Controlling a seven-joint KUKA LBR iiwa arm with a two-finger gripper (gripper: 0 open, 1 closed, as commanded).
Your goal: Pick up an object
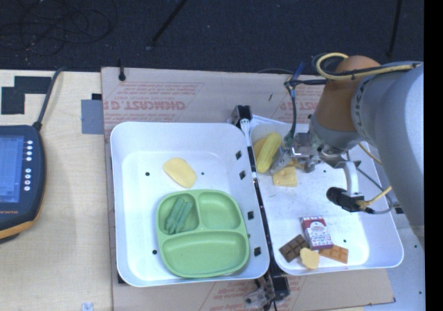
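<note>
Nearest the camera, at the right bin's front edge, lie a brown block, a yellow wedge, an orange wafer and a small red-and-white carton, all close together. Left of them, the green divided plate sits in the left bin, with a green pod in its upper-left compartment and a yellow chip lying just beyond the plate. Farther back in the right bin, a corn cob leans by the divider, with a cheese chunk just beside it. The gripper is low over that corner, near the cob and the cheese; whether the jaws are wide, narrow or holding anything, I cannot tell. Both bins rest on the counter.
</note>
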